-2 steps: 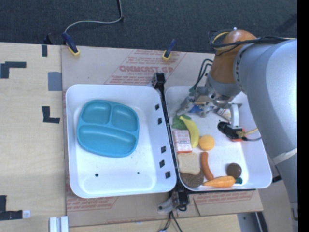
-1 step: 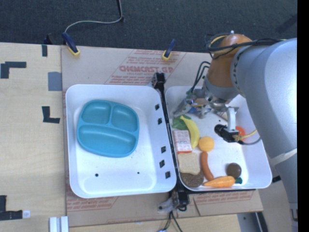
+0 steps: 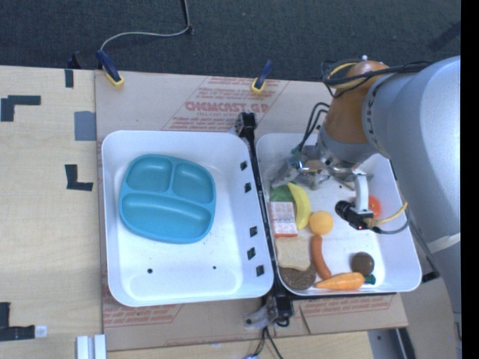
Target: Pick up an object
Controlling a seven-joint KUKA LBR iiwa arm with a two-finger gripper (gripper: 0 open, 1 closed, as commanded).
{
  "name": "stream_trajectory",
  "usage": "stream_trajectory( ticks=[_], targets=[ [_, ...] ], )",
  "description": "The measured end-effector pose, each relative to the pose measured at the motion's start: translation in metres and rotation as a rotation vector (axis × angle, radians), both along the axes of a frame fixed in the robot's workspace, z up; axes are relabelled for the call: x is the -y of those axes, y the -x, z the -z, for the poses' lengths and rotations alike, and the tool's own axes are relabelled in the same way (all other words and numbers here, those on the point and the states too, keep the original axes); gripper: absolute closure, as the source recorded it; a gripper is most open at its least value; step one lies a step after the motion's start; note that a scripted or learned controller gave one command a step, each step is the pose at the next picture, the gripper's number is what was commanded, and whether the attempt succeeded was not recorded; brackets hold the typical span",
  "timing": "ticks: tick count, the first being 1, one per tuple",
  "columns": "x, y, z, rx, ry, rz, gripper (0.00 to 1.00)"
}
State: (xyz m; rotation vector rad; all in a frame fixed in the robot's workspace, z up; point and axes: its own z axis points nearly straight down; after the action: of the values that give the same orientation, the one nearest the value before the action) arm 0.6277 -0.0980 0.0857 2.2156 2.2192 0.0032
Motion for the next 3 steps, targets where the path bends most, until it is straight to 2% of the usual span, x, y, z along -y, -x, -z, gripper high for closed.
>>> stream_trajectory(
  ticks=[1, 2, 3],
  targets=[
    [0.0018, 0.0247, -0.0006, 0.002, 0.0, 0.0, 0.0],
    [0.0014, 0.0246, -0.009, -0.001, -0.001, 0.0, 1.0],
    [0.0014, 0.0248, -0.0088, -0.001, -0.001, 0.0, 0.0]
  ],
)
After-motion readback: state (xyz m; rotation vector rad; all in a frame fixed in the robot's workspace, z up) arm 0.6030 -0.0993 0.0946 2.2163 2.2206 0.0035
